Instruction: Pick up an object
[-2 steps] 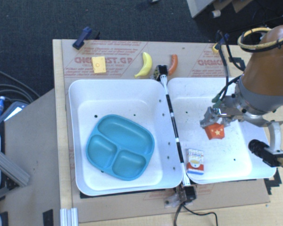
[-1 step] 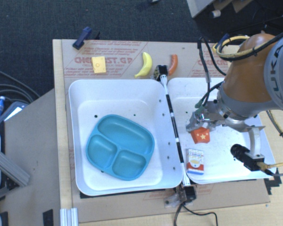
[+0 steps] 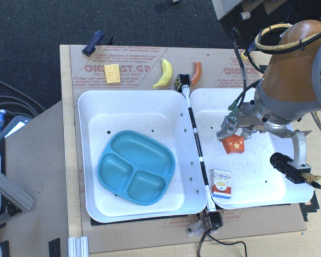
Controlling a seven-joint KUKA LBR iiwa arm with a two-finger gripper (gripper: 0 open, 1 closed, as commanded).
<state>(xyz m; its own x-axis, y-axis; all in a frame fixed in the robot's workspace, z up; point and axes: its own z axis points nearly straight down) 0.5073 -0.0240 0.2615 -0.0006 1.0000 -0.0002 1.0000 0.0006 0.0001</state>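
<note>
The gripper (image 3: pixel 231 133) is down in the right bin (image 3: pixel 289 194), just over a red block (image 3: pixel 235 144). Whether it is apart or together is too hard to tell. The block looks not lifted yet.

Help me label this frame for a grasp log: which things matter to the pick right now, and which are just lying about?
In play:
- gripper
- red block just beneath it, right bin
- small carton, same bin

Lying about:
- blue divided plate, left bin
- banana, orange piece, yellow square on the board behind
</note>
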